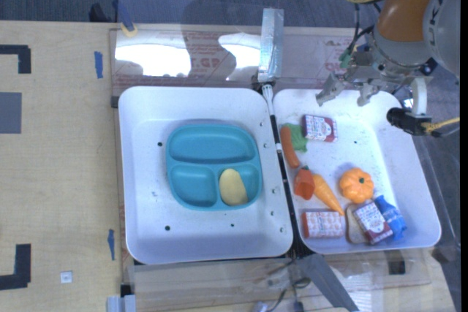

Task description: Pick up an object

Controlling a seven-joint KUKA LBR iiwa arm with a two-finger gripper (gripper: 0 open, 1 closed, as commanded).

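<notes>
Glossy round orange pumpkin point(356, 184), tapered carrot point(319, 188), smooth white bin point(417, 157)

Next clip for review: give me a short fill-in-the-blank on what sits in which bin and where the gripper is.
1. The teal tray lies in the ____ bin as the camera sees it.
2. The yellow item lies in one of the tray's ____ compartments.
3. The orange pumpkin sits in the ____ bin.
4. The gripper hangs over the ____ edge of the right bin.

Missing words: left; small; right; far
</notes>
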